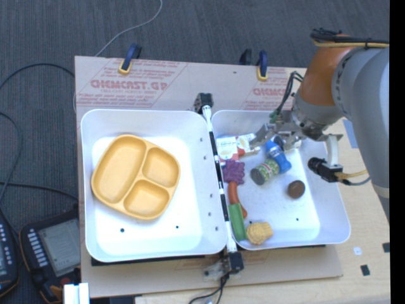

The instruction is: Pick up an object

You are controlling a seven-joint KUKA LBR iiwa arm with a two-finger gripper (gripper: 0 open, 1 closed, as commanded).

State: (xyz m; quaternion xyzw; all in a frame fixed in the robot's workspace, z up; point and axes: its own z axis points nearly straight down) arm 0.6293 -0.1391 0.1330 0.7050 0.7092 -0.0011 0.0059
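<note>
Red lettering reading "CHEMCAST GP" is printed across the brown board (158,84) behind two white bins, repeated partly at the board's right end, where two blue-and-yellow clamps (131,57) grip its far edge. The grey arm (354,87), orange band above its wrist, reaches in from the right and bends down over the far side of the right bin (329,223). Its gripper (276,139) hangs low over the blue cap of a small bottle (271,167); whether its fingers are parted or closed, and whether they have hold of anything, cannot be told from this angle.

The bottle lies on its side near the middle of the right bin, its green label too small to read. Just left of the bottle, against the divider, lie a white packet (231,147) with red print that cannot be made out, a purple toy (234,171), and nearer the camera an orange-and-green carrot (236,213). A yellow knobbly lump (259,232) sits at the carrot's near end. A brown ball (296,189) rests right of the bottle.

The left bin (107,246) holds a yellow three-compartment plate (135,177), well left of the bottle. A handheld controller (54,246) lies on the dark carpet beyond the left bin's near corner.
</note>
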